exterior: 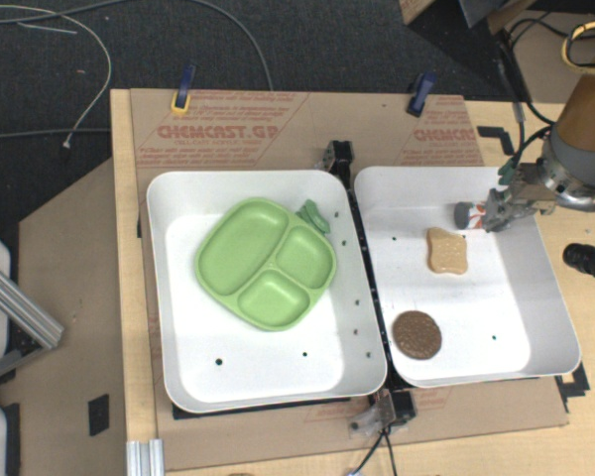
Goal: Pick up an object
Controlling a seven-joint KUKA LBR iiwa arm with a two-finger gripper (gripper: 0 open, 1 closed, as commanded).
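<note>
**Gripper low over the right bin's far side**

Red print on the cardboard sheet (228, 127) reads "CHEMCAST GP"; the gripper (491, 216) hangs beside a small grey piece (463, 212), its grip impossible to judge; a tan, toast-shaped slice (447, 252) and a round, brown, rough-faced cookie (416, 333) lie in the right bin (535, 355); a smooth green divided plate (266, 263) sits in the left bin (178, 365).
</note>
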